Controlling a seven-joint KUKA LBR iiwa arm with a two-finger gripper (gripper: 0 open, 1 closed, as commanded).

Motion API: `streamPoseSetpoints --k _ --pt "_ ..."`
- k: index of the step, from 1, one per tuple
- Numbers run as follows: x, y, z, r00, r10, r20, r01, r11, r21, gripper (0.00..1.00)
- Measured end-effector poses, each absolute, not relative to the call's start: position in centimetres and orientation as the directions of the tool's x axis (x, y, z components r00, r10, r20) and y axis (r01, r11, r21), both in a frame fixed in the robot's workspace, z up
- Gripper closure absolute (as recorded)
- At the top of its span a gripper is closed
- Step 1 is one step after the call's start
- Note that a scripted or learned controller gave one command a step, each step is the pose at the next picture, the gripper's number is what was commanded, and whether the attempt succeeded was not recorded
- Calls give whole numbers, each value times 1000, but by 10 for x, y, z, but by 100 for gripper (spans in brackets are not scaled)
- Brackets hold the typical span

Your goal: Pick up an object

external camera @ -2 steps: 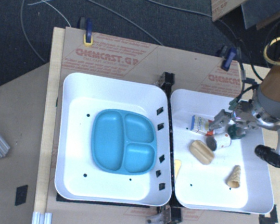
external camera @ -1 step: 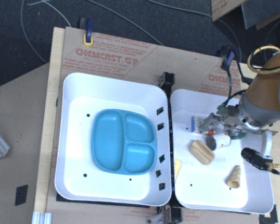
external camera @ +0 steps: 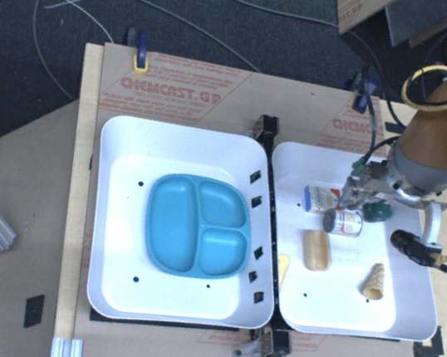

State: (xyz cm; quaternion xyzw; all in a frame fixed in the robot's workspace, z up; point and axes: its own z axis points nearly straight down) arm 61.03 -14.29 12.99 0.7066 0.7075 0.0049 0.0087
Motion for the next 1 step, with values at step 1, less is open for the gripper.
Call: streamPoseSetpoints --k 1 --pt "614 -150 192 -1 1000 -2 1000 1 6 100"
